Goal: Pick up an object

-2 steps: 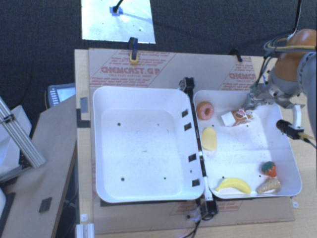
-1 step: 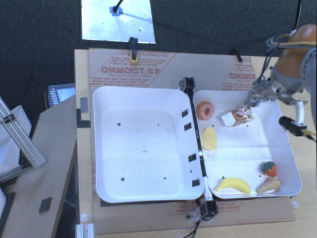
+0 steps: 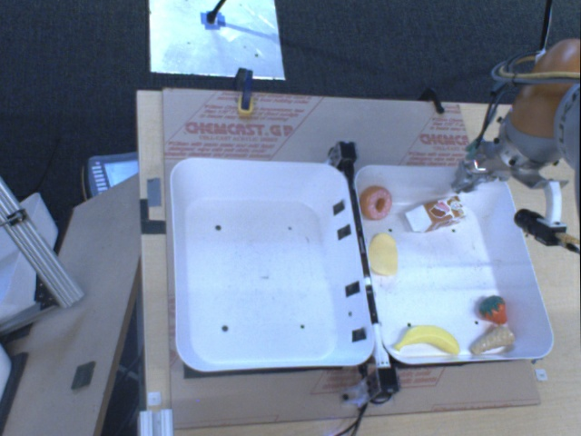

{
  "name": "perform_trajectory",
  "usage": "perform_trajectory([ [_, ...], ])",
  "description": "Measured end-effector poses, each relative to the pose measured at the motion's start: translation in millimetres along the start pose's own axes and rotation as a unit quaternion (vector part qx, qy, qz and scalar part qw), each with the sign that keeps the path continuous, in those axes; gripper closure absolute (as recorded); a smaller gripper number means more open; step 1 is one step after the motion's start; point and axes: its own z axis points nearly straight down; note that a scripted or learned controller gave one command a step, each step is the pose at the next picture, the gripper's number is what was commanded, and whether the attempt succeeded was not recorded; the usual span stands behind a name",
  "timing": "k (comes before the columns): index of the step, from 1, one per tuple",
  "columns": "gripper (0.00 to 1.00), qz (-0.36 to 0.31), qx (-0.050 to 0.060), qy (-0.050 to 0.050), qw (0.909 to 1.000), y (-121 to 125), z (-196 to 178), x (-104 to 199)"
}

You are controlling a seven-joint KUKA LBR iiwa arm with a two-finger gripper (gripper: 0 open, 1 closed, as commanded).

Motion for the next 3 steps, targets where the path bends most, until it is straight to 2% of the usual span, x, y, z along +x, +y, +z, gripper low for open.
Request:
perform_trajectory([
  [3,1.00,-0.004,-0.006,-0.003,1.0000,5,-34,-1],
])
